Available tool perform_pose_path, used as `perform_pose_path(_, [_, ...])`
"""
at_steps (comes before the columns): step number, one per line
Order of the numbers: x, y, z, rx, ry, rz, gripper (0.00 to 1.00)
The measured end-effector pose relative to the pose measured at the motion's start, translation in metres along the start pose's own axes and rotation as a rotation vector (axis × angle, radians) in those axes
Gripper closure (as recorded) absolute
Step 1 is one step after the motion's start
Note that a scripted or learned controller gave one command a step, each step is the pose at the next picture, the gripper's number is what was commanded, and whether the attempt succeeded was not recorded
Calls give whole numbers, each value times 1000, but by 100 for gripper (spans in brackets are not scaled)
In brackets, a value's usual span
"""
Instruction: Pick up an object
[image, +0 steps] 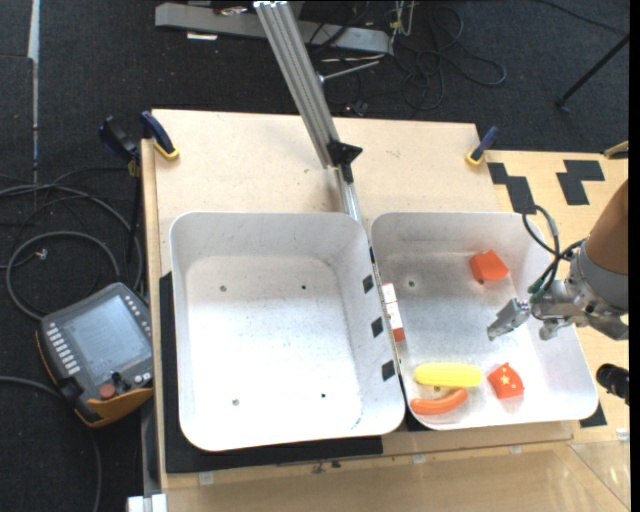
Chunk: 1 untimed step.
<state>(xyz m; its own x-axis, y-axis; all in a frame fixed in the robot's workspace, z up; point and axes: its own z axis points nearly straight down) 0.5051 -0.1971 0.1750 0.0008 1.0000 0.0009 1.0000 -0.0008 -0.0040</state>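
The right bin holds an orange block towards its back. Near its front edge lie a yellow banana-shaped piece, an orange-red sausage-shaped piece just in front of it, and a small red block. My gripper hangs over the right side of this bin, between the orange block and the red block. It is open, with nothing between its fingers. It touches none of the objects.
The left bin sits beside the right one, sharing a middle wall with black and white tags. A slanted metal rail crosses the back of the bench. A teach pendant lies on the floor at left.
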Motion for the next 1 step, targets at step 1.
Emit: perform_pose_path(1, [-5,2,46,1,0,0,0])
